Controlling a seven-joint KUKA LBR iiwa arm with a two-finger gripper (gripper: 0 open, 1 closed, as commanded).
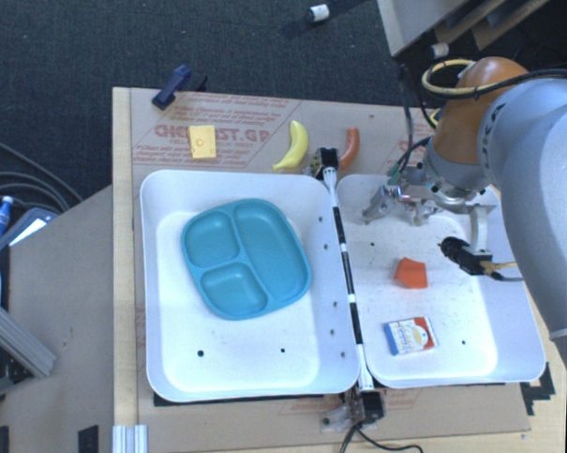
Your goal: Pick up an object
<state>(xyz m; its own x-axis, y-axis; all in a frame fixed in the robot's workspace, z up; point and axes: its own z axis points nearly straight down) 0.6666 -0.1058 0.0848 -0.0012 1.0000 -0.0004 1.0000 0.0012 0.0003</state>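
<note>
In the right bin [503,357] lie an orange-red block [412,272] near the middle and a small blue-and-white box [410,335] closer to the front. My gripper [397,213] hangs over the far left corner of this bin, behind the block and apart from it. Its fingers [370,212] stand spread, open, with nothing between them. A blue divided plate [245,257] rests in the left bin [159,291].
Behind the bins, on the cardboard, lie a yellow banana [292,146], an orange-red sausage-shaped toy [350,147] and a yellow square tag [202,143]. A blue clip [170,86] sits at the cardboard's far left corner. The arm's body [539,185] covers the right bin's far right side.
</note>
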